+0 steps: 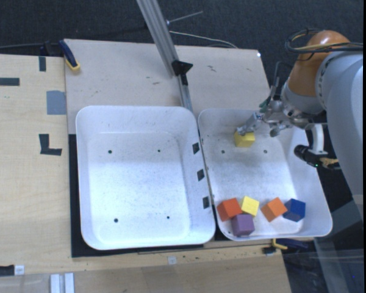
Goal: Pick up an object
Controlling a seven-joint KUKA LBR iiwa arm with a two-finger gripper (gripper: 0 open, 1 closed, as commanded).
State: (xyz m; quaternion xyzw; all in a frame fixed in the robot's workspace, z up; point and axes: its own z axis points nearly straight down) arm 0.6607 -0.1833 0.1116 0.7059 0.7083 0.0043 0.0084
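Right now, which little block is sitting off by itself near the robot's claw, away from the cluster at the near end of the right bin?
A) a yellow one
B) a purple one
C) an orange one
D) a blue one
A: the yellow block lies alone at the far end of the right bin, right by the gripper, while the purple block and blue block sit in the near cluster.

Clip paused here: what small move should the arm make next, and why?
Probably a short, slow lift straight up to test the grip. The claw sits right at the yellow block near the far end of the right bin, but whether it has the block is unclear.
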